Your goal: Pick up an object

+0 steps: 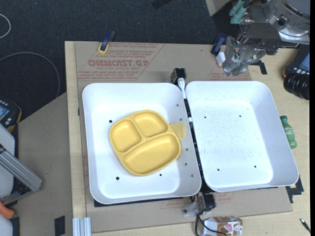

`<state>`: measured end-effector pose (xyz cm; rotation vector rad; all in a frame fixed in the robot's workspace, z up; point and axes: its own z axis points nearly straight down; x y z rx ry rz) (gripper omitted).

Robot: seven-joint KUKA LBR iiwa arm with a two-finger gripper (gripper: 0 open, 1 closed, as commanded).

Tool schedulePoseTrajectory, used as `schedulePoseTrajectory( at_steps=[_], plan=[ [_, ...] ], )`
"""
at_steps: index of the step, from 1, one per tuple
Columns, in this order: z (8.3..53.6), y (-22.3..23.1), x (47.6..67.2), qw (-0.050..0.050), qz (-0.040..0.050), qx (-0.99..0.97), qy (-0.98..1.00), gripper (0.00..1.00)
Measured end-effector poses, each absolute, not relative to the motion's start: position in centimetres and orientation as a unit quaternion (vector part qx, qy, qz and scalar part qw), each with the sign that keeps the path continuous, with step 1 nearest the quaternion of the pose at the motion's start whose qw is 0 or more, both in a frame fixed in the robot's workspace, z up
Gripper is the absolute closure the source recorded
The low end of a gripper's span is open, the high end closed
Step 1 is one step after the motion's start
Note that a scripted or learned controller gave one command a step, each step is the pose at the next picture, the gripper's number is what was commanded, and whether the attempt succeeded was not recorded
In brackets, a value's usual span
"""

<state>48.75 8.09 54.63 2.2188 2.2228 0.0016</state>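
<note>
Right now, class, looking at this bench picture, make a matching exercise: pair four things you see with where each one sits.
Things:
1. yellow divided plastic plate
2. grey metal two-finger gripper
3. green plastic bottle
4. blue-and-yellow clamp

Places:
A. on the board, past the left bin's far edge
B. inside the left white bin
C. beside the right bin's right rim
D. above the right bin's far edge

Pairs: 1-B, 2-D, 3-C, 4-A

arm (290,4): cut off at 1 o'clock by the frame's edges
gripper (235,63): fingers too small to tell
</note>
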Motion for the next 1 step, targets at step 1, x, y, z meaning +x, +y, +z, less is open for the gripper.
schedulePoseTrajectory(
  at_steps=[1],
  plan=[
    [43.71,8.9,47.8,-0.004,-0.0056,0.707,0.707,1.0]
  ],
)
